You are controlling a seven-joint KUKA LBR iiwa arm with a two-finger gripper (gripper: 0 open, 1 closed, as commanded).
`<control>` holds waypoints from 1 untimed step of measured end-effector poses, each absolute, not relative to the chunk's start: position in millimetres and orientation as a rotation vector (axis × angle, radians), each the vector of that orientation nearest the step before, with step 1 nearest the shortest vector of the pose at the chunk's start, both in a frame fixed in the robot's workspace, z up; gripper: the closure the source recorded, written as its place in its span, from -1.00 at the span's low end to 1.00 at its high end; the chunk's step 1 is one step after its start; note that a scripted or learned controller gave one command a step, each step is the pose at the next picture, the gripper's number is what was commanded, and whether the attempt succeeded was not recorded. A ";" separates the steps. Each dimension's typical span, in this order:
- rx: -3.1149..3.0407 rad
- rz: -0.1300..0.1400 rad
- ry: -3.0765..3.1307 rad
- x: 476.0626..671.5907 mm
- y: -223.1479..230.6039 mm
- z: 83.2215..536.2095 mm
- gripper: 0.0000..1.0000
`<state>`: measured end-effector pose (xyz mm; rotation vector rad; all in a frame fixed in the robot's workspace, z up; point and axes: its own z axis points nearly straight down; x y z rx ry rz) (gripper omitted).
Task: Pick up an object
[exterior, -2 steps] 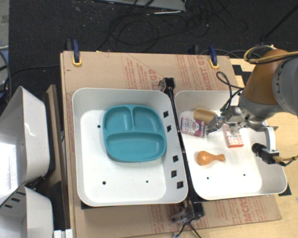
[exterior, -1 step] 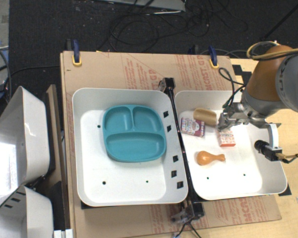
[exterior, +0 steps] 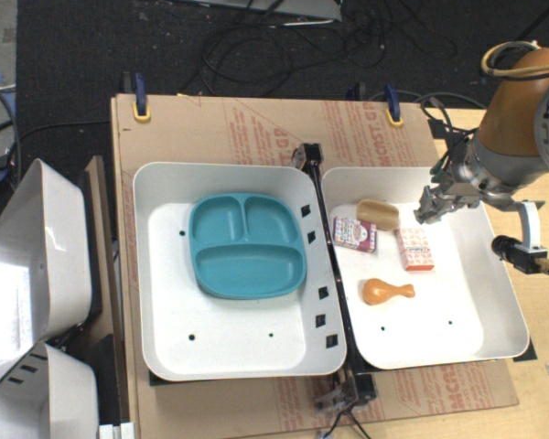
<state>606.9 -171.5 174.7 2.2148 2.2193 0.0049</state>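
Now, from the overhead camera, my gripper (exterior: 427, 210) hangs over the right bin (exterior: 494, 337), toward its two o'clock corner, with my arm coming in from three o'clock. Whether it is apart or together I cannot tell; the tip is small and dark from this angle, and nothing shows between its ends.

What could go wrong: the nearest candidates sit crowded. The bread (exterior: 378, 214) lies at about nine o'clock from my tip, just beside it, and touches the pink packet (exterior: 354, 233) below it. The box (exterior: 414, 249) lies at six o'clock from my tip, close by. If I come down between them, I may nudge one aside or pinch an edge and lose it on the lift. The box looks flat and may give little to grip. The drumstick (exterior: 387, 291) lies apart from the rest, toward the bin's centre, and looks the safer choice, though its rounded shape may roll.

As for containers: the right bin holds those four things, all in its upper left half. The left bin (exterior: 165, 337) holds a teal tray (exterior: 248, 246), lying flat near its centre with its three compartments bare.
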 end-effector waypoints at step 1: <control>2.215 0.004 2.221 608.2 -171.6 228.2 1.00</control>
